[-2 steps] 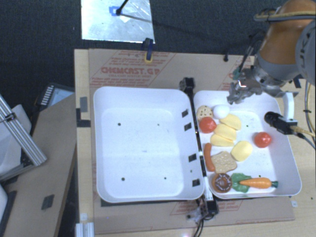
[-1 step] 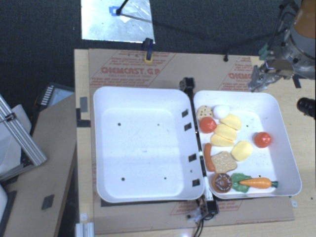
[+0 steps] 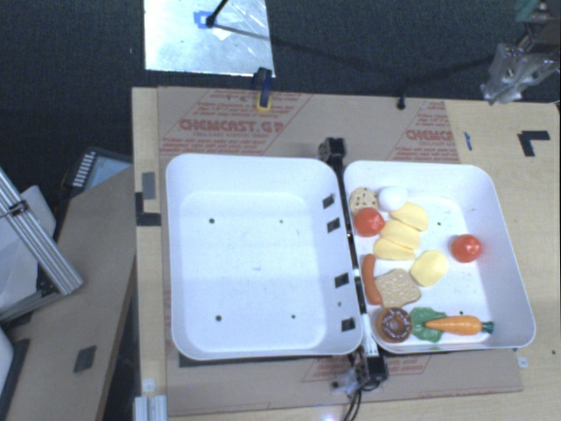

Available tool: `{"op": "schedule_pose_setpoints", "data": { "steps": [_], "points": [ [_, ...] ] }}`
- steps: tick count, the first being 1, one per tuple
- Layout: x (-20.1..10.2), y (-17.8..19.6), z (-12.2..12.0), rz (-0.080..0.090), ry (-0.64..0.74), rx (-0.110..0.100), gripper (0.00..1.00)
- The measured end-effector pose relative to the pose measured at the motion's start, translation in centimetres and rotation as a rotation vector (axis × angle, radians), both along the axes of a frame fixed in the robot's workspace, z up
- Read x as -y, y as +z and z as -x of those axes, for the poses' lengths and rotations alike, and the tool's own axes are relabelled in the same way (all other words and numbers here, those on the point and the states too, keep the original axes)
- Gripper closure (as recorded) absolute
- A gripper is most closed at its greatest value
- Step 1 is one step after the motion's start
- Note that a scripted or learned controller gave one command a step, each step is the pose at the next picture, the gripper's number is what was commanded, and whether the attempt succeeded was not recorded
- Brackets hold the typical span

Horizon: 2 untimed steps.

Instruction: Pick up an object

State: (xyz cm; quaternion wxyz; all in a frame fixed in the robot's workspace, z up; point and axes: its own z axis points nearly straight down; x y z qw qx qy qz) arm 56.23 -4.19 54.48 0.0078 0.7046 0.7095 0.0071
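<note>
The right bin (image 3: 501, 235) holds several toy foods. A cookie (image 3: 363, 200) and a white egg (image 3: 392, 197) lie at its far left. Below them are a red tomato (image 3: 368, 222), yellow pieces (image 3: 400, 235) and a lemon-like piece (image 3: 429, 268). A second tomato (image 3: 465, 248) sits alone toward the right. Near the front lie a sausage (image 3: 371, 279), a cracker (image 3: 397, 288), a donut (image 3: 394, 324) and a carrot (image 3: 452, 325). My gripper (image 3: 514, 67) hangs at the top right, beyond the bench's far edge and well away from the bin.
The left bin (image 3: 254, 253) adjoins the right one along a clipped divider (image 3: 344, 244). A shiny metal sheet (image 3: 209, 24) lies on the floor behind. A yellow clamp (image 3: 263, 90) stands at the bench's far edge. An aluminium rail (image 3: 35, 244) slants at the left.
</note>
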Motion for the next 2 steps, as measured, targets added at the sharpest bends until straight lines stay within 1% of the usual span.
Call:
{"op": "schedule_pose_setpoints", "data": {
  "steps": [1, 2],
  "points": [
    [-3.1, -17.9, 6.6, -0.003, -0.005, -0.037, 1.0],
    [-5.1, -4.3, 7.6, -0.003, 0.001, -0.004, 1.0]
  ]
}}
